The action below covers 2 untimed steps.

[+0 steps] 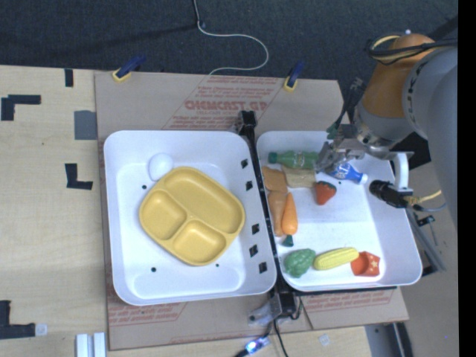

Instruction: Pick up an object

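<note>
Here the tool (332, 161) hovers low among crowded toys; I cannot tell its grip state. The strawberry (324, 193) just below it and green bottle (294, 158) beside it risk being nudged aside.

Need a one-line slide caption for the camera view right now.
KUKA gripper hovers in the right bin near a green bottle and strawberry; yellow divided plate sits in the left bin.

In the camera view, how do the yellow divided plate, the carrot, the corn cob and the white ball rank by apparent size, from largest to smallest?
1. Yellow divided plate, by far the largest.
2. Carrot and corn cob: they look about alike, so I do not rank them.
3. White ball, the smallest.
</note>
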Motion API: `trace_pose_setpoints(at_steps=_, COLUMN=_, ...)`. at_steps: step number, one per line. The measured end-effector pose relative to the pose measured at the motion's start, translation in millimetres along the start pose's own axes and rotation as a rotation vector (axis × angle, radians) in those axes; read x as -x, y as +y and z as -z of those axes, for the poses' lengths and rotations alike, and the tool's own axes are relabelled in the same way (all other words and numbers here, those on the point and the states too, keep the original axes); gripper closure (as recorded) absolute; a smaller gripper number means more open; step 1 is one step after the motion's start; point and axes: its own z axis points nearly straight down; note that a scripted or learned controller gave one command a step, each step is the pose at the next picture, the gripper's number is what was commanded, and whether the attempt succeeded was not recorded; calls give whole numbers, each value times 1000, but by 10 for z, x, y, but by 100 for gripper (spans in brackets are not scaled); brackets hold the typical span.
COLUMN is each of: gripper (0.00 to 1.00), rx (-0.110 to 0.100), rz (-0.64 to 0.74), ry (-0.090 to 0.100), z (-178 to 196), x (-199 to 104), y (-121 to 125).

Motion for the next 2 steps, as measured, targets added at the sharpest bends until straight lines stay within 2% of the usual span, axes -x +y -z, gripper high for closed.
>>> trace_pose_setpoints(at_steps=2, gripper=100, rx=0, rz=0, ry=0, z=820, x=32, y=-24)
